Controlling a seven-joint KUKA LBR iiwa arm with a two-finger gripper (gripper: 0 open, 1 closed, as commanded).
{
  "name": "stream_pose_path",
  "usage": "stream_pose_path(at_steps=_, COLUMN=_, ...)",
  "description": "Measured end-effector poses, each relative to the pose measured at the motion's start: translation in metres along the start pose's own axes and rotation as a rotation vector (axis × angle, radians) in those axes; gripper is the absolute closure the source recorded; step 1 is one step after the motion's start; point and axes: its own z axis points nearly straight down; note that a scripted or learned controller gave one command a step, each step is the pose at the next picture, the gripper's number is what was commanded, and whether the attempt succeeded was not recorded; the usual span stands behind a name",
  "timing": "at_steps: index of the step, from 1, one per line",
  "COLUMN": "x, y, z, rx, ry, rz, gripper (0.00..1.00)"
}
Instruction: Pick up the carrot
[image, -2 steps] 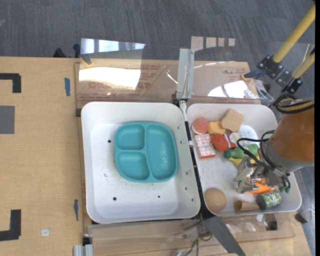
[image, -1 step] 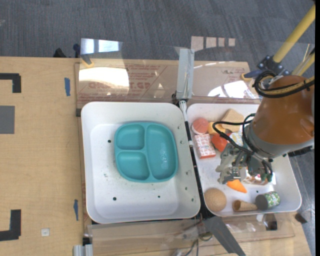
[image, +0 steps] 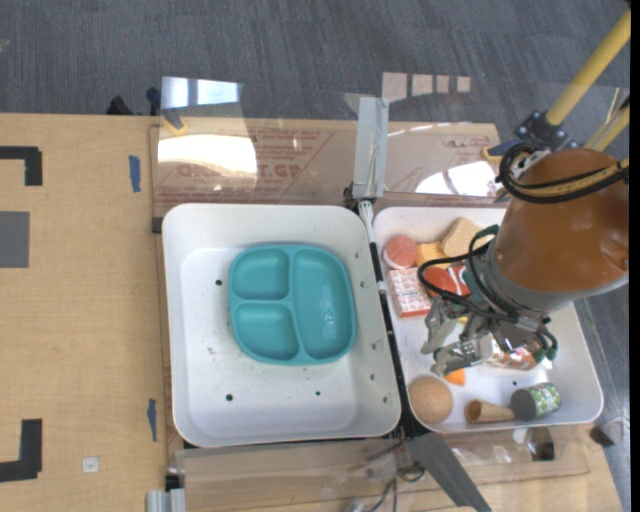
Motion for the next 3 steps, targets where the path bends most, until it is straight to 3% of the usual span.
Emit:
stream_pose_path(at_steps=1, x=0.005, y=-0.064, z=0.112, rx=0.0, ry=0.002, rz=-0.254, gripper=1.0)
stream_pose_path(at_steps=2, x=0.003, y=-0.117, z=0.061, rx=-0.002, ry=0.002, rz=-0.936, gripper=1.0)
stream_pose_path(at_steps=3, x=0.003, y=-0.116, z=0.062, rx=-0.005, ry=0.002, rz=-0.939, gripper=0.0)
